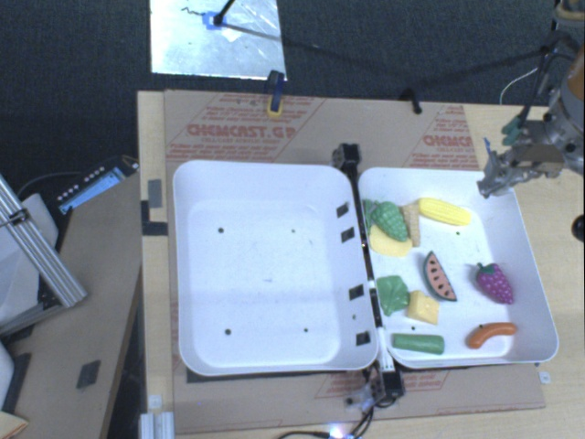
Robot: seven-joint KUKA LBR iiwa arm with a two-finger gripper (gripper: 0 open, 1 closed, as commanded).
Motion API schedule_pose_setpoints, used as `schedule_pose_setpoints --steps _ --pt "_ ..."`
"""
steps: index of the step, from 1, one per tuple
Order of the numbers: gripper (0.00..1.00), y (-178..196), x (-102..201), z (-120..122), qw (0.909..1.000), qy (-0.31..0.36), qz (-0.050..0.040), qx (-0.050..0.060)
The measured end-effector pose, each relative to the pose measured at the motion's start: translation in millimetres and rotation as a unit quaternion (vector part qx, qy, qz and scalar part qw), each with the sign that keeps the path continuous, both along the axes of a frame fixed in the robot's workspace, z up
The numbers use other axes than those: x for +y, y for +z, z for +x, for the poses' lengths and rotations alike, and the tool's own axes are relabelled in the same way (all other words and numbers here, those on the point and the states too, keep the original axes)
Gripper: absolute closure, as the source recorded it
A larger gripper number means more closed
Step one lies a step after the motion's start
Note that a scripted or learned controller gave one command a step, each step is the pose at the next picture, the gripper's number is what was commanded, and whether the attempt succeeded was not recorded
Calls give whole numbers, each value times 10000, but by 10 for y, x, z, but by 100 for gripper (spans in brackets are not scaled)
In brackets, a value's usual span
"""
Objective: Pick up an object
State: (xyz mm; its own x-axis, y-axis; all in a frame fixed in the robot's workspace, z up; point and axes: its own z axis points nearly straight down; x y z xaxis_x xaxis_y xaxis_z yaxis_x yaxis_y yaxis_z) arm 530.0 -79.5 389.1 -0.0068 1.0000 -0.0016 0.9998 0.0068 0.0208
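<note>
Here the arm [569, 108] reached in from the right, its end effector [492, 183] hanging over the right bin's [535, 273] upper right corner, grip state impossible to tell. The corn cob [444, 212] lay nearby, with the grapes [494, 283] lower down.

Robotics lab setup. 2 white bins [265, 273] side by side on cardboard-covered bench [302, 122], dark carpet floor [73, 62], aluminium frame profile [37, 254] at left, loose cables [411, 58], plastic toy food [443, 212] as test objects.
</note>
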Motion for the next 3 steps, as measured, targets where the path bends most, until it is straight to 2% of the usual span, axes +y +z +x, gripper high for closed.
schedule_pose_setpoints --steps 1,2,3 --pt "100 1205 1287 -125 10000 60 37 15" --pt "100 1480 1765 -31 10000 14 22 71" --pt "100 1456 2124 162 10000 4 13 91"
